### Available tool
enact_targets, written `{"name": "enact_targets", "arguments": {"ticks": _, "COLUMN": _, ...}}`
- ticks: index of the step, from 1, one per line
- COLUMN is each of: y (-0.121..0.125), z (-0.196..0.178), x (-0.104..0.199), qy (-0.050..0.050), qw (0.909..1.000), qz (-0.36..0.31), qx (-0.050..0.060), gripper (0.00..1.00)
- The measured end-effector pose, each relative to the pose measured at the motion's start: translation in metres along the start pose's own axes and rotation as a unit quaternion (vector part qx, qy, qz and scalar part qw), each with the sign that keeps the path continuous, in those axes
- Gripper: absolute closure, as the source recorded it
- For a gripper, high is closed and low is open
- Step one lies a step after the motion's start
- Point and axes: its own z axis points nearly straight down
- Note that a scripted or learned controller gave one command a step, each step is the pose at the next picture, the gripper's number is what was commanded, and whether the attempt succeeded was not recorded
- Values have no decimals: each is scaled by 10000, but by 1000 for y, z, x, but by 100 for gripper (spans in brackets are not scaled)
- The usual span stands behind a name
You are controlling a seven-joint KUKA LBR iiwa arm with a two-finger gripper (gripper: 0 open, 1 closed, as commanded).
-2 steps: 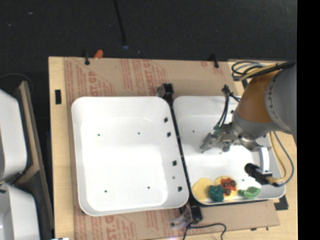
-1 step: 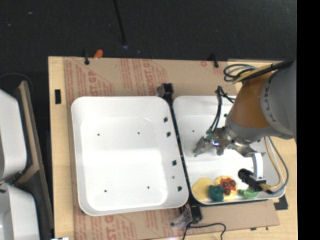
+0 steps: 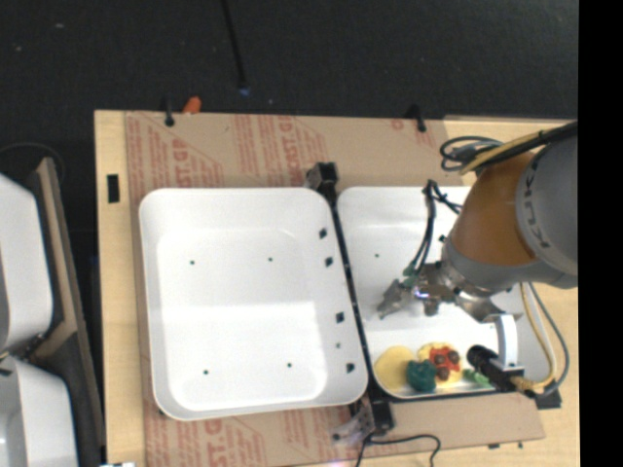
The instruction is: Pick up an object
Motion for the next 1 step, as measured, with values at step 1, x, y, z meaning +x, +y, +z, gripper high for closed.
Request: {"name": "enact_targets", "arguments": {"ticks": 1, "y": -26, "z": -73, "x": 23, "qy": 2, "qw": 10000, "qz": -11, "qx": -29, "gripper": 0}}
